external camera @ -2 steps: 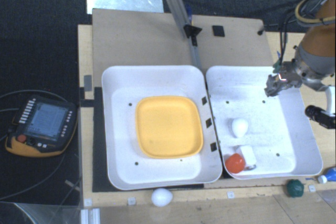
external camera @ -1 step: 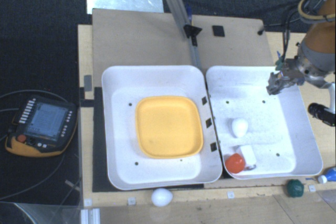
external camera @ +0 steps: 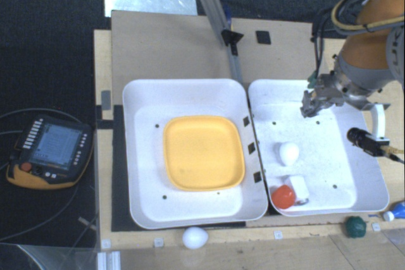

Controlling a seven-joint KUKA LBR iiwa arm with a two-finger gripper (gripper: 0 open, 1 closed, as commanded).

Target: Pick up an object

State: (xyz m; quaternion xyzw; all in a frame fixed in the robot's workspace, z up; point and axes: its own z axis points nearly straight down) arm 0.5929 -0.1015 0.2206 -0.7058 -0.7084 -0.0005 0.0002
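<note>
The pincer (external camera: 308, 109) hangs over the far part of the right bin (external camera: 335, 199); whether it is spread or pressed together cannot be told from here. Nearer than the pincer, inside this bin, lie a white egg-shaped object (external camera: 288, 153), a white block (external camera: 298, 187) and, touching the block, an orange-red ball (external camera: 283, 196). The left bin (external camera: 142, 155) holds a yellow plate (external camera: 204, 152). A second white egg (external camera: 195, 238) rests on the desk (external camera: 164, 41) just in front of the left bin.

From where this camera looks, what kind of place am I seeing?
Probably a robot lab test bench: a grey arm reaches over two white bins, and a handheld control pendant lies on dark carpet.
</note>
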